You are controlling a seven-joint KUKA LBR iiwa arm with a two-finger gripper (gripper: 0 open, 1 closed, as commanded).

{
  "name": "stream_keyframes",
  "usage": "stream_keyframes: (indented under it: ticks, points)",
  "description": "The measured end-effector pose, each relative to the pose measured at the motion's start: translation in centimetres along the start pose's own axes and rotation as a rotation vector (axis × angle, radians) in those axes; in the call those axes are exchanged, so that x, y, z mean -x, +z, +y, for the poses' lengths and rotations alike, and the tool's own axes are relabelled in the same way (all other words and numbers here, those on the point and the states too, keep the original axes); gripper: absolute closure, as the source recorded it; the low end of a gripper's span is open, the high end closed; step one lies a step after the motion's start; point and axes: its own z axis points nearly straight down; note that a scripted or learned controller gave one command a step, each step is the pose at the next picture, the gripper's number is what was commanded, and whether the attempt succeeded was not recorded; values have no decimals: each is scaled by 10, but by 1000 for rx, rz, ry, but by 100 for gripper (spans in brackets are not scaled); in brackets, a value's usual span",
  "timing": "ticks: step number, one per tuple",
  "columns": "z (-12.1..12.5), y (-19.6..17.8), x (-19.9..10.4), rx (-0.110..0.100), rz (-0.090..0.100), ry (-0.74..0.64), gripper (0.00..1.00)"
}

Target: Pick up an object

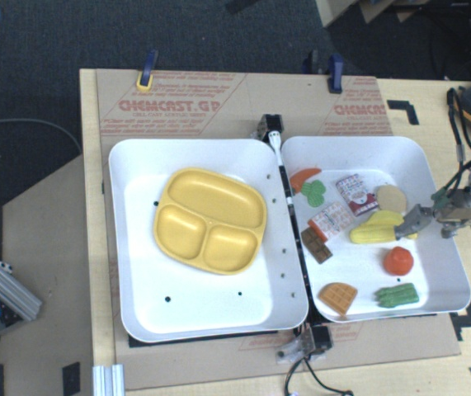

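The toy corn cob [375,232] lies in the right bin [433,165], long axis running three to nine o'clock. The tool [412,223] touches its three o'clock end; its grip cannot be told.

Claw [411,223] beside yellow banana [375,229]
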Motion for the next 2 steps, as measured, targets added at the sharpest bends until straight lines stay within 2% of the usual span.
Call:
stream_keyframes:
  ticks: [1,2]
  points:
    - [3,-7,0,13,-4,-4,0]
    - [10,40,-7,9,-1,-5,0]
